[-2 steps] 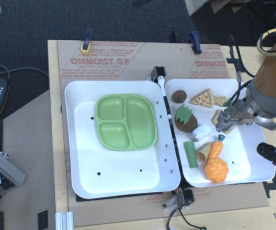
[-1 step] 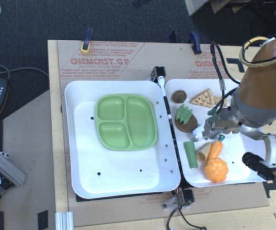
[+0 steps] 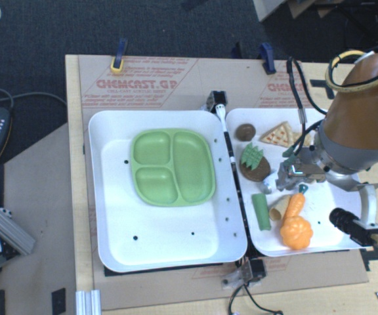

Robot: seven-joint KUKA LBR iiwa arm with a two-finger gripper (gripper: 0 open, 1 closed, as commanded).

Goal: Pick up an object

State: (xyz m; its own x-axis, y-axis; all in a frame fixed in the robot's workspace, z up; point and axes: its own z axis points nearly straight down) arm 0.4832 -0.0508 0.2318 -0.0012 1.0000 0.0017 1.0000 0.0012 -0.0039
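White plastic is filling the middle of the frame, where two shallow bins are sitting side by side on a board-topped bench. The left bin (image 3: 110,235) is holding a pale green divided plate (image 3: 173,167), lying flat in its upper half.

The right bin (image 3: 327,241) is carrying the small items. A brown round piece (image 3: 245,132) is lying near its top edge, with a waffle-patterned triangular wedge (image 3: 279,135) just to the right of it. Below them a green spiky piece (image 3: 252,155) is sitting on a dark brown lump (image 3: 257,170). Lower down, a green stick (image 3: 261,211) is lying close to the bin's left wall, and an orange carrot (image 3: 294,205) is leaning toward an orange pumpkin-shaped toy (image 3: 296,233) at the bottom centre of the bin.

The grey arm with its orange band (image 3: 359,104) is reaching in from the right of the frame, its gripper (image 3: 290,178) hanging low over the right bin, just above the carrot's upper end. Whether the tool is spread or pressed together cannot be told from this angle, and nothing is visibly caught in it.
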